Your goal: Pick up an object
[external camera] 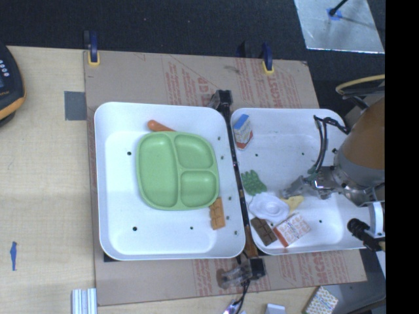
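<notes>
two white bins (111,175) on cardboard sheet (163,77), wooden bench (39,195), dark floor (163,12)

You can see just one end of the orange carrot (159,125); the green plate (177,170) hides the rest. The arm (363,152) is cut off at the right side. The gripper (298,187) is too blurry to tell its fingers. The small packet's (292,229) writing is too tiny to read.
</notes>
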Controlling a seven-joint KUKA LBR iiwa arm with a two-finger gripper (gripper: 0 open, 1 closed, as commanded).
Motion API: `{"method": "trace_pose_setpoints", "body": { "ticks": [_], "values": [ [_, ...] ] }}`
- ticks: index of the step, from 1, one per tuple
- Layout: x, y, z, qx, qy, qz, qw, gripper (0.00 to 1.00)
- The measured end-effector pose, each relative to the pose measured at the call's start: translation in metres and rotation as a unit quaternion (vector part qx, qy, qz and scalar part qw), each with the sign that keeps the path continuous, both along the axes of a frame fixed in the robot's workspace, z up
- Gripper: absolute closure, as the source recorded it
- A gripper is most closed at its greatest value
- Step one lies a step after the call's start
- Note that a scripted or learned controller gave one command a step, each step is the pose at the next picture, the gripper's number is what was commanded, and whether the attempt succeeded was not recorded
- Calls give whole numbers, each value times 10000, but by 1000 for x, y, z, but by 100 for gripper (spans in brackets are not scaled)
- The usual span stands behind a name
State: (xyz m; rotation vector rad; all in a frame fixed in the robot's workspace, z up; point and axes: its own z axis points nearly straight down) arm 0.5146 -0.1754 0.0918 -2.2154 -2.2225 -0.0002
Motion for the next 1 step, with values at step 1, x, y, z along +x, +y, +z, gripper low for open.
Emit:
{"method": "trace_pose_setpoints", "body": {
  "ticks": [1],
  "values": [
    [46,101,107,-1,-65,64,10000,0]
  ]
}}
